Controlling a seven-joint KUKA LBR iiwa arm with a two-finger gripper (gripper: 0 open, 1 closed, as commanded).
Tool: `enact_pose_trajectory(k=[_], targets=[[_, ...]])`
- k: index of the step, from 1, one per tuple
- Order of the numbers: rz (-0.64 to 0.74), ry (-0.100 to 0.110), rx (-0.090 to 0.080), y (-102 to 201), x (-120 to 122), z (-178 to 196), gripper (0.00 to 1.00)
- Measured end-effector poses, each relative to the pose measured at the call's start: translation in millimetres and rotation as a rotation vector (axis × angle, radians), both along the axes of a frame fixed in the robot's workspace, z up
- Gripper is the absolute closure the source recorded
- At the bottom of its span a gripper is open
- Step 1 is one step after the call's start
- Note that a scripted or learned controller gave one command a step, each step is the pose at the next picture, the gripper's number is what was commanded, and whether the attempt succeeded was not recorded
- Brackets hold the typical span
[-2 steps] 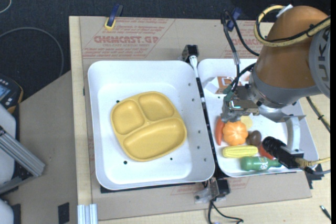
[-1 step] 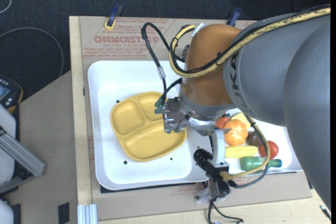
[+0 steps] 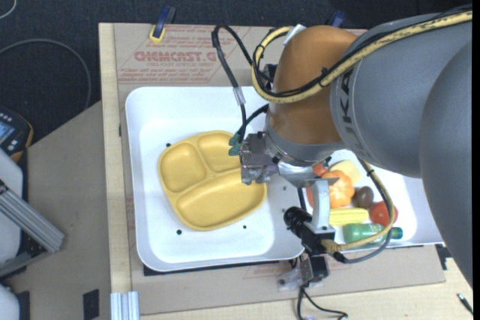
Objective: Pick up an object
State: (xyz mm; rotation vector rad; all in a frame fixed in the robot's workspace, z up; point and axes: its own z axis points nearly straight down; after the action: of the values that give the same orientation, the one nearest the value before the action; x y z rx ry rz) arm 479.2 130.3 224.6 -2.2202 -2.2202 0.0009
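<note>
Found on the bench (image 3: 187, 56): two white bins side by side.

In the left bin (image 3: 142, 161), toward the bench's left edge: a yellow divided plate (image 3: 202, 180), lying flat with hollows up, tilted askew to the bin walls.

In the right bin (image 3: 416, 225), toward the bench's right front corner: a tight cluster of toy foods. Listed as an orange fruit (image 3: 339, 189), a brown piece (image 3: 363, 196), a yellow corn-like piece (image 3: 349, 217), a red piece (image 3: 380, 213) and a green bottle (image 3: 367, 232) on its side, nearest the front edge. All touching or nearly so, partly hidden under the arm (image 3: 405, 101).

Wrist set low over the strip between the bins, just at the plate's right rim. Jaws: open or closed, impossible to tell from this angle. No item seen between them.

Judged step in hand: final approach for a grasp, with the plate's right rim as the likeliest target.

Recommended for a sound attempt:
- Straddle the raised rim, one side inside the hollow and one outside; avoid pressing down on the flat floor of a compartment.
- Come down square to the rim; expect a slanted bite to slip off smooth plastic.
- Close only once low enough to catch the lip, yet short of the bin floor.
- Lift slowly; expect the wide plate to swing from an edge grip.
- Keep clear of the bin wall beside the rim.
</note>
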Motion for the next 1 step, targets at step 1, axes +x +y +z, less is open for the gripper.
enact_pose_trajectory(k=[1], targets=[[0.0,-0.015,0.002,-20.6,1.6,109.9,1.0]])
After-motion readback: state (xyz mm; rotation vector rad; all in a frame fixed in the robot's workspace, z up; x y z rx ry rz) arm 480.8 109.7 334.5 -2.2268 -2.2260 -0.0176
